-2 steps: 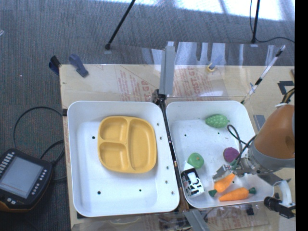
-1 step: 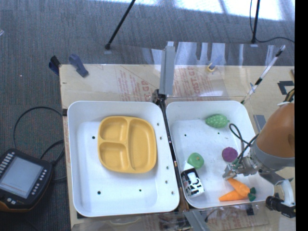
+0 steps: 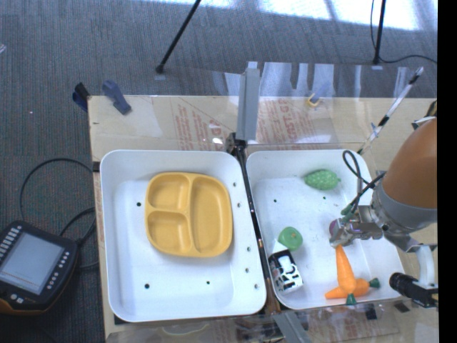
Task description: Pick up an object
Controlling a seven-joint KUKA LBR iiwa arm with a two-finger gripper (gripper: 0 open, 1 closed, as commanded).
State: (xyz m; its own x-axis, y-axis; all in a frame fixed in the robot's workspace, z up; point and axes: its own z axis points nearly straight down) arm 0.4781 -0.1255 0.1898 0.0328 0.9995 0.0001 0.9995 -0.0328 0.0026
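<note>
I have the gripper point(image 3: 341, 236) low in the right bin point(image 3: 265, 164), just above the top end of the orange carrot toy point(image 3: 345, 269), which lies near the bin's front edge; I cannot tell how the gripper is set. To do this well, I judge I should centre over the carrot's thick upper body and keep away from the crossing piece at its base. The bins sit on a pale bench point(image 3: 136, 123) over grey carpet point(image 3: 64, 41), with tripod legs behind.
</note>
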